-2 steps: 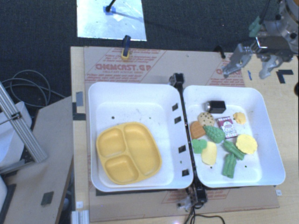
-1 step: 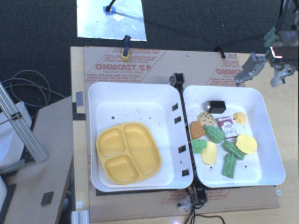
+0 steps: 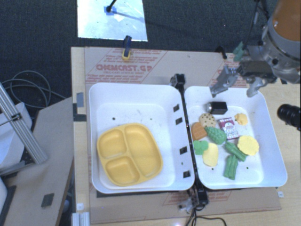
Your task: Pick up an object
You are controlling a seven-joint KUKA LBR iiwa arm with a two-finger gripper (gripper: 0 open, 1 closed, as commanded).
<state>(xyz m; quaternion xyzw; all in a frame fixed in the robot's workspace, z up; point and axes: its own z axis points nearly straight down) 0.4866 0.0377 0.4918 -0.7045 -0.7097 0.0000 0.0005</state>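
Camera view: end effector [image 3: 237, 84] is seen spread, nothing pinched, at 12 o'clock of the right bin [image 3: 270, 126]; pick not yet started.

Small toy foods [image 3: 221, 138] lie clustered (mostly green, yellow) in the right bin [image 3: 268, 173].

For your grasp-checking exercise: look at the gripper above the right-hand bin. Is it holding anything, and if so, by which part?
Nothing is held. The gripper hangs above the right bin with its fingers spread apart and bare; the small black object lies in the bin below them.
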